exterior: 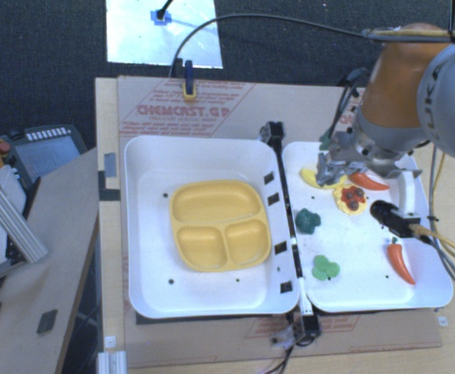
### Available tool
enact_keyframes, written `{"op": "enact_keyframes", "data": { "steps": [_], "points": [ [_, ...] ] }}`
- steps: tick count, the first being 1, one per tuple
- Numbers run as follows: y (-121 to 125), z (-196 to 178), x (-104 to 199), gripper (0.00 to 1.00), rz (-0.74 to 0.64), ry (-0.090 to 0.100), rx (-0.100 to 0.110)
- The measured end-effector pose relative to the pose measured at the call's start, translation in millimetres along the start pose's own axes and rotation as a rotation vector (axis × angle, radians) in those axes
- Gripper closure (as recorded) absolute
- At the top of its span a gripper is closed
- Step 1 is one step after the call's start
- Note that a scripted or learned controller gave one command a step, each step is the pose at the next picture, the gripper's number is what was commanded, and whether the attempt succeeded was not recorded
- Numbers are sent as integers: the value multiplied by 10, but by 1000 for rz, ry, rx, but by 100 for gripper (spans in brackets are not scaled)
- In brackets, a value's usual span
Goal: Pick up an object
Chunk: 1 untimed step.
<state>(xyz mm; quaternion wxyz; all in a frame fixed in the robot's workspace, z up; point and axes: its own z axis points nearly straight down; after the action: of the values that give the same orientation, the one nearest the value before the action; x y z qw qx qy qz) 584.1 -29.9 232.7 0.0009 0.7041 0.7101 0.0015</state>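
In the right bin (438,291), my gripper (333,168) hangs low over the back left corner, right above a flat yellow piece (311,179) that pokes out to its left. Just right of it lie a yellow and red toy food piece (350,199) and an orange-red pepper (370,182). A dark green broccoli (307,221) sits by the bin's left wall, with a lighter green piece (326,269) nearer the front. An orange-red chili (401,262) lies at the front right. Nothing is visibly held.
The left bin (146,287) holds a yellow three-compartment tray (218,224). A black divider with clips (283,216) runs between the bins. The arm's grey and orange body (414,84) looms over the right bin's back edge.
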Motion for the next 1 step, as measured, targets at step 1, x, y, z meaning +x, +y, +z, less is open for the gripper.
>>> {"op": "enact_keyframes", "data": {
  "steps": [1],
  "points": [
    [27, -41, 624, 100, -2, 1, 1]
  ]
}}
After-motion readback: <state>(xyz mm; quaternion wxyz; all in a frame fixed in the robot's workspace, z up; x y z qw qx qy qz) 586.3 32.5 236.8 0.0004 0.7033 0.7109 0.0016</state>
